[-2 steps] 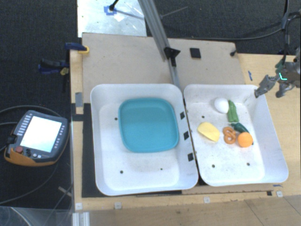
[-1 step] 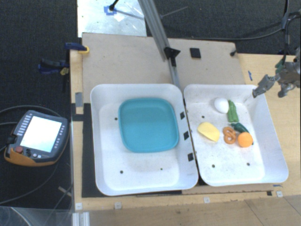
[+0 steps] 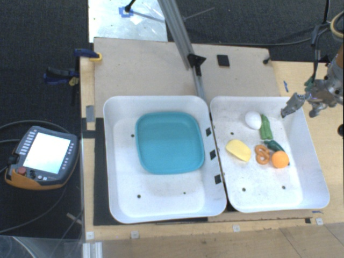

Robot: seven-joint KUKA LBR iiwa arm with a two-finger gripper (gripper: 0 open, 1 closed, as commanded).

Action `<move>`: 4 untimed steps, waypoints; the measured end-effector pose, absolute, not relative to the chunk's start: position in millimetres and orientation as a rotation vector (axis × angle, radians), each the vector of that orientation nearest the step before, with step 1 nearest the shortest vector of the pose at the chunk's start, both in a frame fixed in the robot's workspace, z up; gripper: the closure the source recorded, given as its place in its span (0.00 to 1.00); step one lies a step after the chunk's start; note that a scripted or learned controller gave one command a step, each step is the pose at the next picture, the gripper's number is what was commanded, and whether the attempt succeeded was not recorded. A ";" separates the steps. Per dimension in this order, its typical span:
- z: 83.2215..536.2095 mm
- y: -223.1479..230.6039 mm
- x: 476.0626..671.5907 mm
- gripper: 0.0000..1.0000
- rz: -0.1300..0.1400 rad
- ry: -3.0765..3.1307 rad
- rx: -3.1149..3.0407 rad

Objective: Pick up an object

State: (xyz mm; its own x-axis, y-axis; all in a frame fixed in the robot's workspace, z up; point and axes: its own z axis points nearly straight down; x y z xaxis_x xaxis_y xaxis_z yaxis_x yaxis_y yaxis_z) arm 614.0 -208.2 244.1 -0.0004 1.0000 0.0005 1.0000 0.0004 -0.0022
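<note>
The right bin (image 3: 301, 198) serves as the landmark: all the loose things lie in its middle. Largest is the yellow piece (image 3: 239, 150), toward the bin's left wall; it looks like light, stiff plastic with a smooth, rather slippery skin, best taken across its narrow width. Next, the white egg (image 3: 253, 119) sits nearer the bin's far wall, round and likely to roll or squirt from a squeeze, so grip across its middle. Just beside it lies the green stick (image 3: 266, 127), slim and easy to pinch across. The orange ball (image 3: 280, 159) rests nearer the bin's front, touching the small pretzel (image 3: 262, 154), which is flat and hard to get under. The gripper (image 3: 301, 105) hovers over the bin's far right corner, holding nothing; whether its pincer is wide or narrow I cannot tell.
</note>
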 end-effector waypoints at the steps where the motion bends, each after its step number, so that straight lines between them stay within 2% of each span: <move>1: 183.7 -202.4 616.4 0.00 0.003 -2.220 -2.218; 2: 141.2 -202.3 611.9 0.00 0.002 -2.220 -2.220; 3: 154.1 -202.8 613.2 1.00 -0.002 -2.224 -2.222; 4: 201.2 -202.0 622.5 1.00 -0.004 -2.226 -2.223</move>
State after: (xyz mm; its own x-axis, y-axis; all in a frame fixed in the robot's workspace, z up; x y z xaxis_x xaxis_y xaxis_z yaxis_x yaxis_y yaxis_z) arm 622.5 -202.0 201.2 -0.0011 1.0000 -0.0012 1.0000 0.0011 0.0051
